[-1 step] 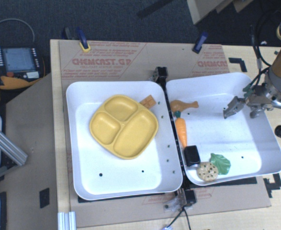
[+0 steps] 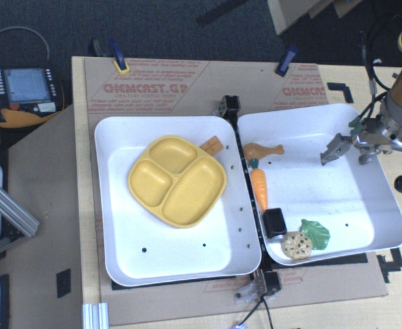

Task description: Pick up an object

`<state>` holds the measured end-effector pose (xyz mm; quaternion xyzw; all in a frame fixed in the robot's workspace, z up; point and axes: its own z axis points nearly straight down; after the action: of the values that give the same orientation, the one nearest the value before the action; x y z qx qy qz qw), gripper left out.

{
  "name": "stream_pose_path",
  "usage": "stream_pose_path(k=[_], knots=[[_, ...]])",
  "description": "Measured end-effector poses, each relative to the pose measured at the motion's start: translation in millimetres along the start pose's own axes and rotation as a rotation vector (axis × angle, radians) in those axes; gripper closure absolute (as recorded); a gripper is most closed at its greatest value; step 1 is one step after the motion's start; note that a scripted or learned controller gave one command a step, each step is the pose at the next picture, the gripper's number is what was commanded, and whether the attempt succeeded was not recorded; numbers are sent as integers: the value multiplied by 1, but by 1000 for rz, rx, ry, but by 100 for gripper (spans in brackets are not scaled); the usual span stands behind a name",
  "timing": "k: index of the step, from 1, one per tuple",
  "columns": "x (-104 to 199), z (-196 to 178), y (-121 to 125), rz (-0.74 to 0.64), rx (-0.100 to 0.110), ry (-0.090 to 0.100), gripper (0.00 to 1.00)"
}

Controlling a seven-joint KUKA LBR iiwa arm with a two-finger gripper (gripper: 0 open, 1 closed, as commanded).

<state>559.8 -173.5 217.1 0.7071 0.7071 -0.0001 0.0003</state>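
Front of right bin: a round cookie (image 2: 296, 245) sits at the near rim, a green leafy toy (image 2: 317, 232) touching it on the right.
Black block: a small dark block (image 2: 274, 222) lies just behind the cookie, near the divider between the bins.
Carrot: a toy carrot (image 2: 259, 189) lies lengthwise along the right bin's (image 2: 385, 235) left wall, just beyond the black block.
Drumstick: a brown toy drumstick (image 2: 262, 151) rests past the carrot's green top, close to the far left corner.
Left bin: the left bin (image 2: 118, 252) carries a yellow divided plate (image 2: 177, 181) with three compartments, sitting centre to far side.
Brown piece: a small brown item (image 2: 211, 144) pokes out at the plate's far right edge; too hidden to name.
Gripper: the gripper (image 2: 337, 149) hangs over the far right part of the right bin, fingers spread, nothing between them, well apart from every object.
Bench: the cardboard-covered bench (image 2: 187, 81) lies under both bins.
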Motion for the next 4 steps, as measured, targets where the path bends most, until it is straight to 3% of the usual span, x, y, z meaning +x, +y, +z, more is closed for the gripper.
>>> stream_pose_path(k=[1, 2, 3, 4], knots=[[1, 61, -7, 1, 7, 3, 0], [-4, 110, -15, 0, -2, 1, 0], [-6, 127, -13, 1, 1, 0, 0], [-4, 112, -8, -1, -15, 2, 100]])
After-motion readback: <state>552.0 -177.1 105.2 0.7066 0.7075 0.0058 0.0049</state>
